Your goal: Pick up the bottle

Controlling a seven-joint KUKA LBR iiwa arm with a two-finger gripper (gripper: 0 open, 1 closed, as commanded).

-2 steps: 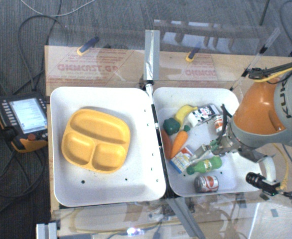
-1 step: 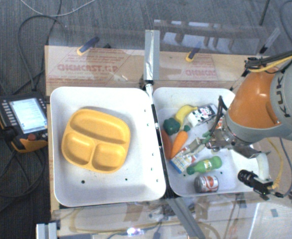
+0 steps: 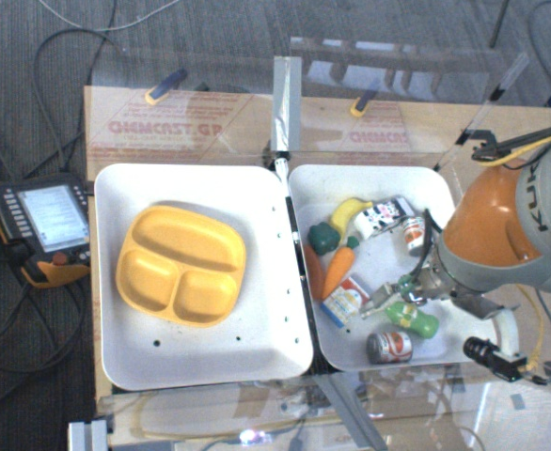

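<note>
Gripper [image 3: 402, 294] sits low in the right bin [image 3: 426, 178], directly over the green bottle [image 3: 417, 319]; whether anything lies between its parts cannot be told from this slanted view, as the metal linkage and the bottle's neck overlap.

Green bottle: lying on its side near the bin's front, neck toward the gripper, body pointing to the front-right. Lying flat, it would likely roll if nudged, so a grasp across the body seems the safer approach.

Neighbours: a small can [image 3: 389, 347] lies just in front of the bottle, close enough to interfere. A red-and-white carton [image 3: 345, 303] lies just left of the gripper. A carrot [image 3: 336, 268] leans along the bin's left side, with a dark green vegetable [image 3: 322, 238] and a yellow banana-like item [image 3: 351, 212] behind it. A black-and-white carton [image 3: 383, 216] and a second can [image 3: 414, 235] lie toward the back.

Left bin [image 3: 116, 346] carries a yellow divided tray [image 3: 181, 264].

Surroundings: both bins rest on a wooden bench [image 3: 181, 125] with clear panels at the back. A teach pendant [image 3: 40, 222] lies on the grey carpet [image 3: 257, 7] at left, amid loose cables.
</note>
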